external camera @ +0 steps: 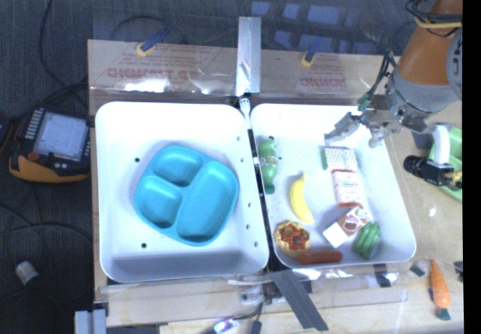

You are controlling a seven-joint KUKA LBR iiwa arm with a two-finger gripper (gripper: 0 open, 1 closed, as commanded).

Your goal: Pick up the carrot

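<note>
Now | one carrot (440, 291) outside two bins (105, 174) | gripper (359, 129) spread, nothing between fingers

My one camera sits fixed high above the desk (421, 197), looking down at a slant on both white bins, left bin (120, 122) and right bin (398, 212); my arm (428, 54) enters from the right.

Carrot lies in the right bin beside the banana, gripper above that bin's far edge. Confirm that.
Wrong on the carrot: the camera view shows it outside the right bin, on the bench past its near right corner, far from the banana. The gripper is above the bin's far edge, as stated.
</note>
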